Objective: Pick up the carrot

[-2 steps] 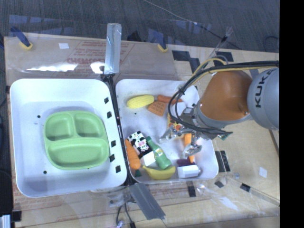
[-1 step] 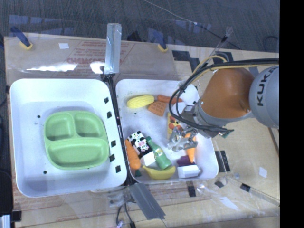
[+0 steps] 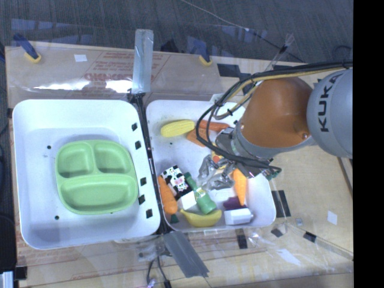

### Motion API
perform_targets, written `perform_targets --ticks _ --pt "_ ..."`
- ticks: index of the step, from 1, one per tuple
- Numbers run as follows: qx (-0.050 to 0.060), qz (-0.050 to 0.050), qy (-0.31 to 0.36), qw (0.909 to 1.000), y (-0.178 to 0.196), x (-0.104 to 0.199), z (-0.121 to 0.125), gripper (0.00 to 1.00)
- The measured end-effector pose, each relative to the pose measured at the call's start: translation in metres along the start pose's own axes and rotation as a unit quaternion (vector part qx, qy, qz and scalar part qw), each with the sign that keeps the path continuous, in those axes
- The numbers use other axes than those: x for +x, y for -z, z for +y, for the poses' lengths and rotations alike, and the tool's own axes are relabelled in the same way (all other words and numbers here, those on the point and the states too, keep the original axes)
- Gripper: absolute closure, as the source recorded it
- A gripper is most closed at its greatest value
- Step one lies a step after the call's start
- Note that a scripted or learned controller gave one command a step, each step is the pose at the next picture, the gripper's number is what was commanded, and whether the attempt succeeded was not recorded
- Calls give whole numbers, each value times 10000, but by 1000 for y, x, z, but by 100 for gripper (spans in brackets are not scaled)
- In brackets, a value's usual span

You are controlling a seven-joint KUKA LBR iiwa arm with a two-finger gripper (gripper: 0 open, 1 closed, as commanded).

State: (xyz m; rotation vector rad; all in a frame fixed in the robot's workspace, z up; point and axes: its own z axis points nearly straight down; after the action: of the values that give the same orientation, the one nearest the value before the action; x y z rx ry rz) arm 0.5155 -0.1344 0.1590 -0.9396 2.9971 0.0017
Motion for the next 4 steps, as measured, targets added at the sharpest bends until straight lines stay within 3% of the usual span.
perform_targets --ticks 1,2,3,4 --pt "-16 13 1468 9892 -57 43 -53 100" --pt "-13 10 1469 9891 -56 42 -53 0" --pt "-9 2 1496 9888 -46 40 -52 100" --pt "-3 -8 1521 9884 -36 37 -52 100"
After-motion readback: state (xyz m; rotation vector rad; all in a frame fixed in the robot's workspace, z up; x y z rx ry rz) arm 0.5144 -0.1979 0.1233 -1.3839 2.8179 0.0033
